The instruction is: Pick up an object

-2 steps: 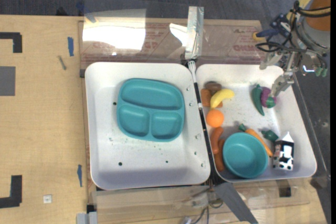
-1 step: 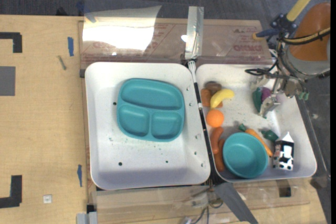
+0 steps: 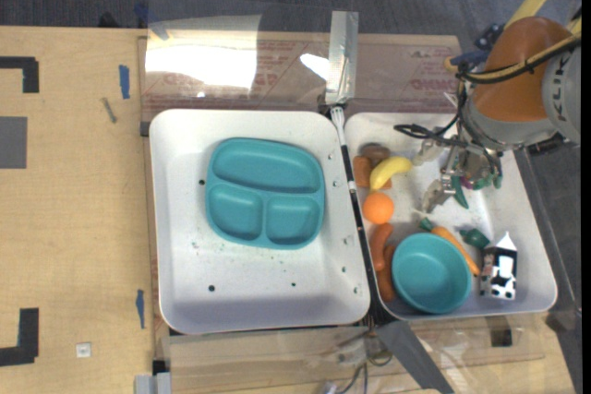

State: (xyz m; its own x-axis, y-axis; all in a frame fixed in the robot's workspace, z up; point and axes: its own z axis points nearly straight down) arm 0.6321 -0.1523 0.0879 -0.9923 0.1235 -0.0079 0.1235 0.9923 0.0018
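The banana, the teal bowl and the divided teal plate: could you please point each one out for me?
banana (image 3: 391, 169), camera view, middle of its yellow body.
teal bowl (image 3: 430, 271), camera view, inside of its hollow.
divided teal plate (image 3: 265, 191), camera view, ridge between its compartments.

Evenly and fairly brightly lit from above. Strong white glare on the clear plastic sheet (image 3: 208, 60) behind the left bin (image 3: 175, 263). Only soft, faint shadows under the teal divided plate (image 3: 266, 191) and teal bowl (image 3: 430, 271). Slightly soft overall, with mild grain; small objects in the right bin (image 3: 536, 244) blurred, fine detail lost.
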